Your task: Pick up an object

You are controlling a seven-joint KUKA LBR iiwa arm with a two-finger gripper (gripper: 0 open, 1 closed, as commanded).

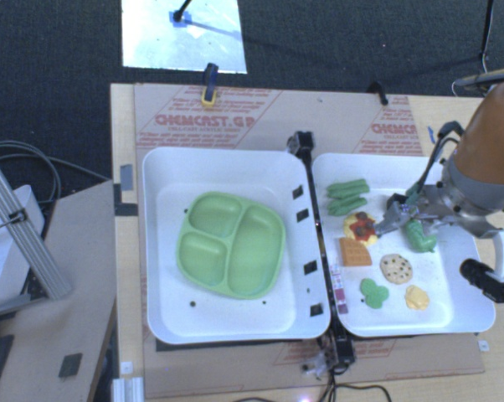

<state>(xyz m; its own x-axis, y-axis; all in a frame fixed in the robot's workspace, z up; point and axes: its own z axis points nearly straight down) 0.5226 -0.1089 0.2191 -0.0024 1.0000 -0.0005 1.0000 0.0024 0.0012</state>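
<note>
**A:** Starting at the left, we've got the left bin [164,224] sitting on the surface [260,111], and the only thing in it is the green divided plate [232,244], roughly centered. We see a wide band of bare white floor all the way around that plate, out to the bin's rim, so lots of room on that side. The two bins touch along the black clips down the middle [306,224].

**B:** Yeah, and the right bin [461,308] is where we see it get crowded. We count the green beans [347,194] near the upper left corner, close to the divider wall, then a red and yellow piece [360,226], the orange waffle square [355,251] just beside and below it, a cookie [395,268], a small green clover-looking thing [372,291] and a yellow bit [417,297] down near the front rim. The open floor in that bin is mostly along the top and the far right.

**A:** And the arm?

**B:** We see it coming in from the right, orange band up high, wrist angled down and to the left. The gripper [400,212] is low over the middle of the right bin, near the red and yellow piece, with a chunky green object [420,238] just beside it. We honestly can't tell whether it's spread or clamped, or whether it's got anything.
</note>
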